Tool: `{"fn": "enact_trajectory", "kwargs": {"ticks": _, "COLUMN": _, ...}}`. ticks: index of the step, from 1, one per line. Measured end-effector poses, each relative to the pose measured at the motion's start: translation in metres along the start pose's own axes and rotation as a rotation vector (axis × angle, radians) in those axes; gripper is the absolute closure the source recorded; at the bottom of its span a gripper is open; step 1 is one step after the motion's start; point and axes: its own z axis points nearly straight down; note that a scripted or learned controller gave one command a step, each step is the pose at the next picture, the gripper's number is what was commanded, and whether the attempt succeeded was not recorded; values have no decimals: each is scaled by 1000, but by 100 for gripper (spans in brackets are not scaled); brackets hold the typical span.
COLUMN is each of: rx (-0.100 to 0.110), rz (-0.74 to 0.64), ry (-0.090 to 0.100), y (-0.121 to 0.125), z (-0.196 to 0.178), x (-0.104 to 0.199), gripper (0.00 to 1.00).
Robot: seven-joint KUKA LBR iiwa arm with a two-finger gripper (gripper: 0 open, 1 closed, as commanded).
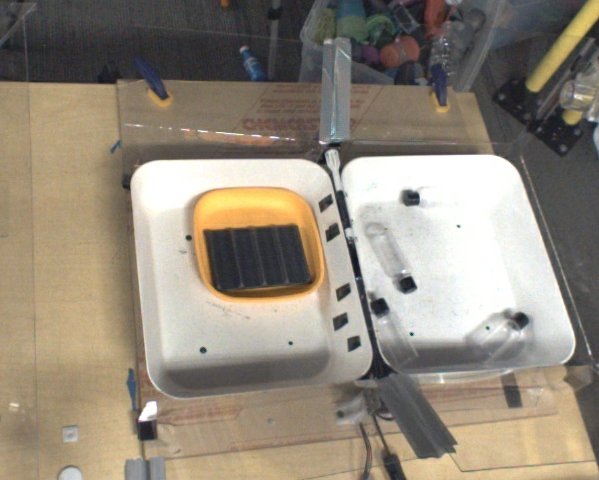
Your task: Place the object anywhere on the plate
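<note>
Hard parts first: in the right bin point(479, 173) there's a see-through thing point(384, 248) lying approx. mid-left, maybe a tube, too faint against the white to name. A second clear shape point(494, 334) sits in the near right corner, just as vague. The far tub of coloured toys point(399, 8) is cut off by the top edge, as is the yellow tube point(579, 26) far right. Counts: 2 white bins side by side, touching along the middle. 1 orange plate point(254, 203) in the left bin point(159, 268), set a bit toward the far side. 1 dark ribbed slab point(257, 256) lies flat on that plate and covers most of its floor, w/ orange rim showing all round. There are 4 small black bits in the right bin: one far point(410, 197), two near the divider point(406, 284) point(379, 306), one near right point(517, 320). 5 black tabs point(331, 232) run down the left bin's right wall. 2 blue clamps point(157, 86) hold the far clear sheet.
</note>
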Motion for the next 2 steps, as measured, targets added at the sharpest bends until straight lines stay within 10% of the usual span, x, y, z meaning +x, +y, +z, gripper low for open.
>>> {"fn": "enact_trajectory", "kwargs": {"ticks": 2, "rx": -3, "rz": -428, "ry": 3, "y": 0, "z": 29, "x": -4, "gripper": 100}}
